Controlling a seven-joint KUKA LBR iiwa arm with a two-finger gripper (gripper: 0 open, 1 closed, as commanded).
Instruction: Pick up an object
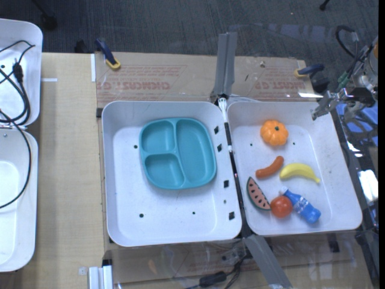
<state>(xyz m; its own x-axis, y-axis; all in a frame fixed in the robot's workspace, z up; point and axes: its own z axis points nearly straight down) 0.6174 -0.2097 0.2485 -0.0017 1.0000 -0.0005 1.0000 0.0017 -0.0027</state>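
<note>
The right bin (pixel 328 155) holds several small toys. An orange pumpkin (pixel 274 132) sits near its back. A red-brown sausage (pixel 269 167) lies in the middle, with a yellow banana (pixel 299 172) just to its right. Toward the front lie a watermelon slice (pixel 258 194), a red tomato (pixel 281 206) and a blue bottle (pixel 302 208), the tomato touching the bottle. In the left bin (pixel 120 185) lies a teal plate (pixel 178 153) with three compartments.
A grey bar (pixel 225 65) stands behind the seam between the bins. Metal fittings and cables (pixel 346 95) crowd the right bin's back right corner. White trays with black cables (pixel 15 89) sit at the far left. Blue-yellow clamps (pixel 108 56) hold the bench's back edge.
</note>
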